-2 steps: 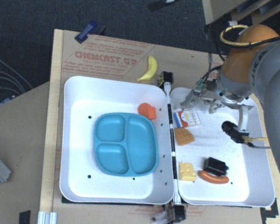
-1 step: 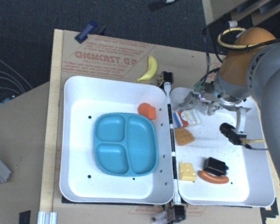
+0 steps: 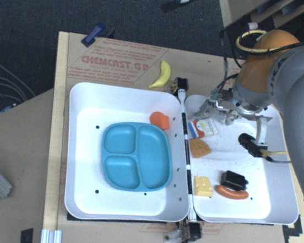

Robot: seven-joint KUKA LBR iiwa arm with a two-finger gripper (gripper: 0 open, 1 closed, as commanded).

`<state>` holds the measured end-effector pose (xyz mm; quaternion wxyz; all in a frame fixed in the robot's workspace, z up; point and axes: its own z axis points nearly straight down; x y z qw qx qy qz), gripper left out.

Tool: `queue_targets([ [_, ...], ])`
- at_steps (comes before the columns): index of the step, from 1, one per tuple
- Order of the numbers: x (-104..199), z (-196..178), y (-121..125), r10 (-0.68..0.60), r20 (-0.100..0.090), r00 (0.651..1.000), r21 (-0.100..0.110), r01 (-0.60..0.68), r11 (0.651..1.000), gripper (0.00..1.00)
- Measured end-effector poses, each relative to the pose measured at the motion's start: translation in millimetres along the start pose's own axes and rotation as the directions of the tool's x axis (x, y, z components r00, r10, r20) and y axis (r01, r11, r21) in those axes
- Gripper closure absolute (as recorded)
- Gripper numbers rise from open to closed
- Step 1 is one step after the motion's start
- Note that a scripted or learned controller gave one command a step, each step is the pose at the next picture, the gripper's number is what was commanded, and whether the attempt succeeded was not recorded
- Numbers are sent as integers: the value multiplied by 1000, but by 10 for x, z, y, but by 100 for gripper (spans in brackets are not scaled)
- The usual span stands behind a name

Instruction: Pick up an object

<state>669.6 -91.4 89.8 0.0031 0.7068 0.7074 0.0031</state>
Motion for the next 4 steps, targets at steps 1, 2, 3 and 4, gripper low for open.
queue_targets([
  [1,5,-94,0,-1,1,1000,1,1,1000,100],
  [2,5,-91,-2,-1,1,1000,2,1,1000,0],
  [3,-54,50,-35,1,0,1000,11,-1,1000,0],
  [4,-4,47,-32,0,0,1000,10,0,1000,0],
])
